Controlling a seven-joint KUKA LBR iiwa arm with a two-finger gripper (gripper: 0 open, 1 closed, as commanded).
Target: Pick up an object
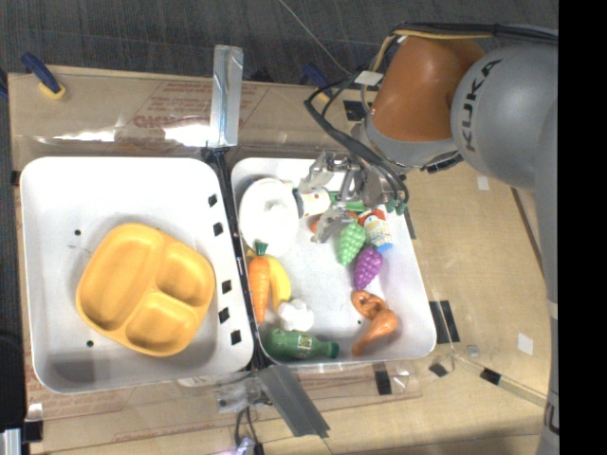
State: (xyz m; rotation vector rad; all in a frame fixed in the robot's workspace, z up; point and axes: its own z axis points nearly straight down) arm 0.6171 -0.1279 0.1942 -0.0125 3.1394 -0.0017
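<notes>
Camera view, two grape bunches (358,254), one carrot (259,287), tool (327,202) state unclear

floor (142,8): dark grey carpet | bench (493,273): tan wood, taped plastic sheet

Green grapes (350,242) and purple grapes (367,266) lie touching (both toy bunches) in the right bin (417,297).
</notes>
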